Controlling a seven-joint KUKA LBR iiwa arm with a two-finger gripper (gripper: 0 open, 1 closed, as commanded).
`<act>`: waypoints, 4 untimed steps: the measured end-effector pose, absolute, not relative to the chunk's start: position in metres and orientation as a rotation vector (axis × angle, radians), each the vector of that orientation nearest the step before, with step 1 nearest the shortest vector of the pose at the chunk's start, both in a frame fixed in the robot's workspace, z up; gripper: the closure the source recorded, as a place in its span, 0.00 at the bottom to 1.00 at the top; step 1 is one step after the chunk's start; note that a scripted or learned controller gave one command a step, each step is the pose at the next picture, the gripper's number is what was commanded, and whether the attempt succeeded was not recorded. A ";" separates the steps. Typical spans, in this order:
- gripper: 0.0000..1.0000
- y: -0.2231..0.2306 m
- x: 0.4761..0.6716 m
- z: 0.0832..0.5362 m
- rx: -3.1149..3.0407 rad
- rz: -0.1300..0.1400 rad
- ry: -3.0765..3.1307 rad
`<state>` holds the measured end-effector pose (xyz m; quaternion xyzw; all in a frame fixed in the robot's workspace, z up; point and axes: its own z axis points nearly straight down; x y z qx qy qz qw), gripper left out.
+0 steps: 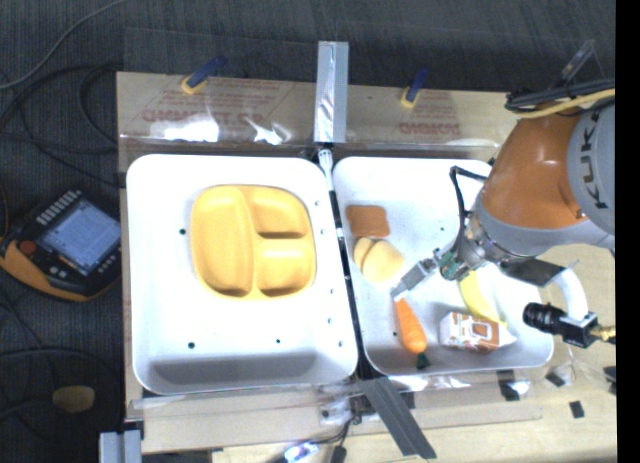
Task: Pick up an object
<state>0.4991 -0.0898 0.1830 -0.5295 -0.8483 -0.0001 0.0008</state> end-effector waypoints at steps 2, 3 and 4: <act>0.00 -0.104 0.487 0.089 -1.498 -0.006 -2.773; 1.00 -0.104 0.489 0.099 -1.499 -0.010 -2.774; 1.00 -0.014 0.524 0.183 -1.769 0.004 -2.595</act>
